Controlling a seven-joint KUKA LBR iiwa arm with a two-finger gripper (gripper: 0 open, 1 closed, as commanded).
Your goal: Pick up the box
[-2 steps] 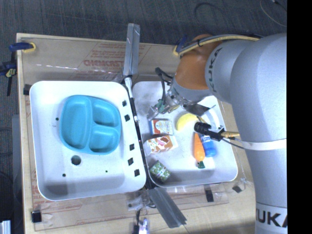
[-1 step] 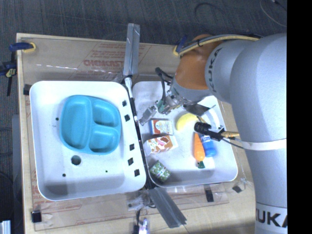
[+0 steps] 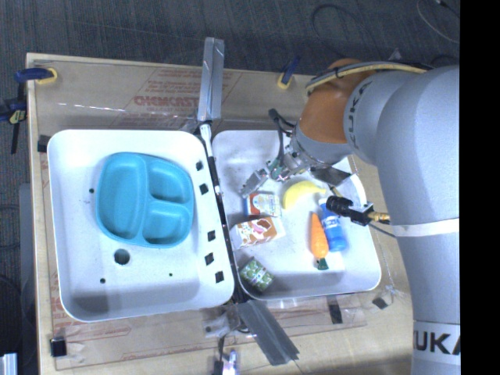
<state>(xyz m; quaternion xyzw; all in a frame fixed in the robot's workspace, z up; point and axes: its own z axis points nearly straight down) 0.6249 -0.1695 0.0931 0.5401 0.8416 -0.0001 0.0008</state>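
**The box in the right bin**

The box (image 3: pixel 264 204) is small, white with red and pictured print, lying flat toward the left side of the right bin (image 3: pixel 355 276). A second printed carton (image 3: pixel 256 230) lies just nearer, slightly tilted.

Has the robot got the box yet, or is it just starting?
Not yet. Done: the arm has reached into the right bin, with the gripper low near its top left part. In hand: nothing shows between its fingers. Left: the box lies on the bin floor, below the gripper, beside the carrot; it must be grasped and lifted.
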